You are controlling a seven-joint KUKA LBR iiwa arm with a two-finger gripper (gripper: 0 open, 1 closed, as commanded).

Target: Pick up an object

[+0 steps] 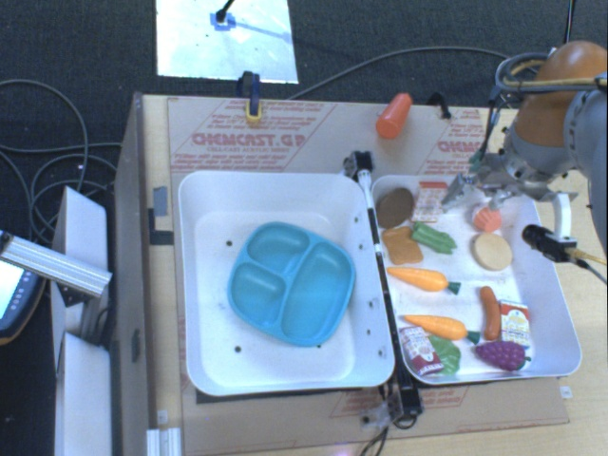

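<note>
My pincer [487, 198] hung over the right bin's [560, 302] far end, directly above a pink-orange piece [487, 219]; how wide it stood, I couldn't tell. Two carrots [418, 278] lay in that bin, one blue tray [291, 282] in the left bin [204, 255].

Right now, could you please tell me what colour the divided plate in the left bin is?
The divided plate is light blue, seen best in the camera view.

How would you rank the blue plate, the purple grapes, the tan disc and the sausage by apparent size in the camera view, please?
1. Blue plate, clearly largest.
2-4. Grapes, tan disc and sausage look too alike to rank.
</note>
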